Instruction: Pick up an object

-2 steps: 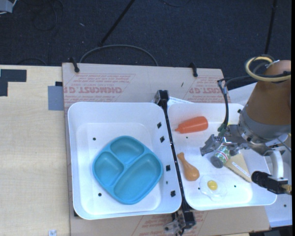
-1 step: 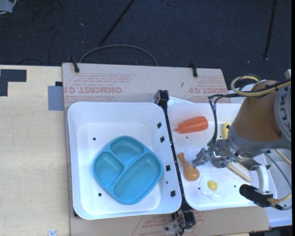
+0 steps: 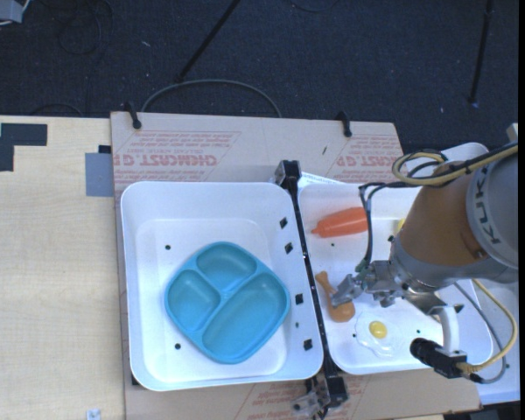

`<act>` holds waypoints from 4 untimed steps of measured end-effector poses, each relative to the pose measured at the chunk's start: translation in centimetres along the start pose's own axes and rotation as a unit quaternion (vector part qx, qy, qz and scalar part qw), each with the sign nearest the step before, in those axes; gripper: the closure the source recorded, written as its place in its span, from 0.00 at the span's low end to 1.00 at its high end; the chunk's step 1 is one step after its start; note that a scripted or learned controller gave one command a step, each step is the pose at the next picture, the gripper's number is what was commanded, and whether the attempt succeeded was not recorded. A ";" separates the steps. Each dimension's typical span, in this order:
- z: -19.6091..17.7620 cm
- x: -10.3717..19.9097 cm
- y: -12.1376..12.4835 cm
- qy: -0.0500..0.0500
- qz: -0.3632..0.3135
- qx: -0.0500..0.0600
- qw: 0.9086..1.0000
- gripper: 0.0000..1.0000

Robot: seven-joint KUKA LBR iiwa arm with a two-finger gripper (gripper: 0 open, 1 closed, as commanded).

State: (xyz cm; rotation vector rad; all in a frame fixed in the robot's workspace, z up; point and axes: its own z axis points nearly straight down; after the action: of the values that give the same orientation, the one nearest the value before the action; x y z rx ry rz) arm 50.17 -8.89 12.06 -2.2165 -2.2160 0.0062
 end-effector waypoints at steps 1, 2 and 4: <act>3.5 0.1 0.0 0.000 0.000 -0.001 1.000 0.00; 2.3 -0.1 0.0 0.000 0.004 -0.002 1.000 1.00; -6.1 -0.5 -0.1 -0.001 0.000 -0.004 1.000 1.00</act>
State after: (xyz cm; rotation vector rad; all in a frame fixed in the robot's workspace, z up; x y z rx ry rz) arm 50.14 -9.39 18.21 -2.2211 -2.2223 -0.0011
